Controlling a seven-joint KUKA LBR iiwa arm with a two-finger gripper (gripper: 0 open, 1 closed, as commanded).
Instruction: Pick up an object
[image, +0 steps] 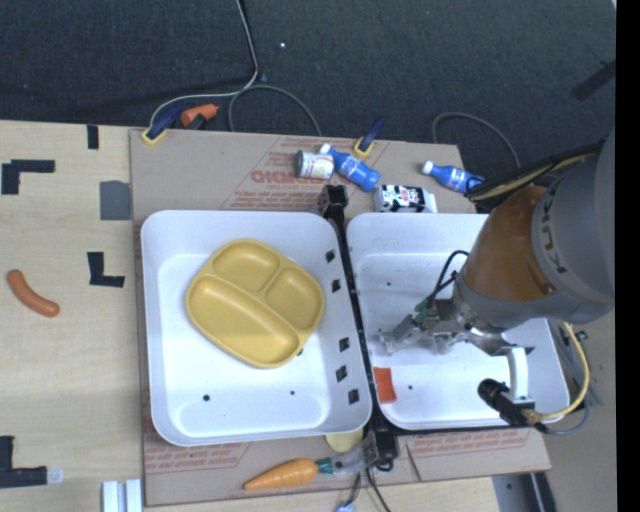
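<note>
A yellow divided plate (255, 300) lies in the left bin (160, 300). A small orange block (383, 384) rests on the floor of the right bin (420, 250), near its front left corner. My gripper (393, 340) reaches low into the right bin from the right. It points left, toward the divider, and its tip is a little above and behind the orange block. Nothing shows held at its tip. The grey arm with its orange band (515, 260) covers the right part of this bin.
Behind the bins lie a white bottle (315, 163), two blue bottles (355, 168) (450, 176) and a black-and-white box (405, 198). A carrot (283, 474) lies in front of the bins. A sausage (33, 293) sits on the bench far left. Cables trail at the back.
</note>
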